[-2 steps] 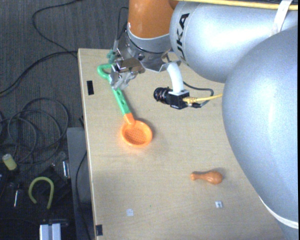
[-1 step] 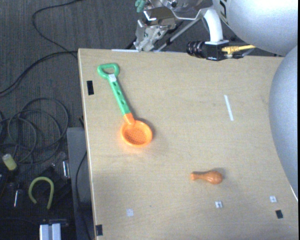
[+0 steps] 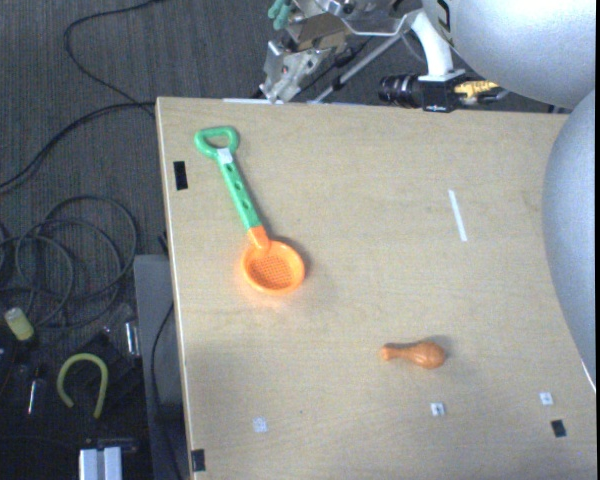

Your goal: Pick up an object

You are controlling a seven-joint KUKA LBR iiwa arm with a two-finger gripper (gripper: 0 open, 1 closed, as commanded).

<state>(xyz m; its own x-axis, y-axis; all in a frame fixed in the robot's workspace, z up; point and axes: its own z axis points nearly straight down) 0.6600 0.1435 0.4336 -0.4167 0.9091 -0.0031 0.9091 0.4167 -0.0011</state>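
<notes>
An orange sieve scoop (image 3: pixel 273 266) with a green handle (image 3: pixel 237 188) lies on the left part of the light wooden board (image 3: pixel 380 158), its handle pointing to the far left corner. A small orange pear-shaped toy (image 3: pixel 417 354) rests on its side nearer the front, right of centre. My gripper (image 3: pixel 280 78) hangs beyond the board's far edge, above the dark floor, well away from both objects. Nothing shows in it.
A thin white strip (image 3: pixel 458 215) lies on the board's right half. The arm's bulky grey body (image 3: pixel 580 218) covers the right edge and top right. Cables (image 3: pixel 60 258) and a green hook-shaped piece (image 3: pixel 80 378) lie on the floor to the left.
</notes>
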